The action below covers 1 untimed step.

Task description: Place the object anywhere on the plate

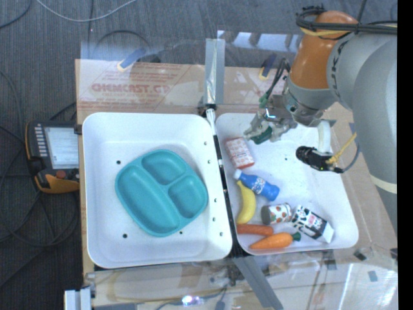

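Observation:
A teal divided plate (161, 191) lies in the left white bin (103, 237). The right bin (342, 205) holds a red-and-white packet (239, 152), a blue bottle (259, 185), a banana (245, 203), a small can (277, 213), a cow-patterned carton (313, 224) and two carrots (255, 229) (273, 241). My gripper (262, 132) hovers over the back of the right bin, just up and right of the packet. It looks open, with nothing between its fingers.
A raised divider (221, 179) separates the two bins. The grey arm with its orange band (319, 44) covers the back right corner. A black cable connector (312, 156) hangs over the right bin. A handheld device (51, 154) sits left of the bench.

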### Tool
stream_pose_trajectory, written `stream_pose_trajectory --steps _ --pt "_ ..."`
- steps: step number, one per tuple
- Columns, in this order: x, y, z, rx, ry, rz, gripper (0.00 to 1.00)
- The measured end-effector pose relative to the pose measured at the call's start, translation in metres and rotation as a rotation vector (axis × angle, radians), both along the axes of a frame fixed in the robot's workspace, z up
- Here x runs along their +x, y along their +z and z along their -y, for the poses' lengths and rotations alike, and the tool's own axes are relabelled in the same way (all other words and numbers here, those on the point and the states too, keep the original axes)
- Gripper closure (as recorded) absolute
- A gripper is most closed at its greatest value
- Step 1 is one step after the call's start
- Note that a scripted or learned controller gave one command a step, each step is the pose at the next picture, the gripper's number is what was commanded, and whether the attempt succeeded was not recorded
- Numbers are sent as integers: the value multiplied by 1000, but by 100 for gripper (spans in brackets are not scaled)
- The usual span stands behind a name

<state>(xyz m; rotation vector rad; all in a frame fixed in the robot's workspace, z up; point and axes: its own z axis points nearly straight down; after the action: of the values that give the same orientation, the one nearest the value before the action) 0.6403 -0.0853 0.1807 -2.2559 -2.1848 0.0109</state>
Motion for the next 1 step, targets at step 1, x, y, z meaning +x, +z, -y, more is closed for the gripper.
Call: stream_pose_trajectory --steps 1 --pt "-6 0 -104 4 103 1 100"
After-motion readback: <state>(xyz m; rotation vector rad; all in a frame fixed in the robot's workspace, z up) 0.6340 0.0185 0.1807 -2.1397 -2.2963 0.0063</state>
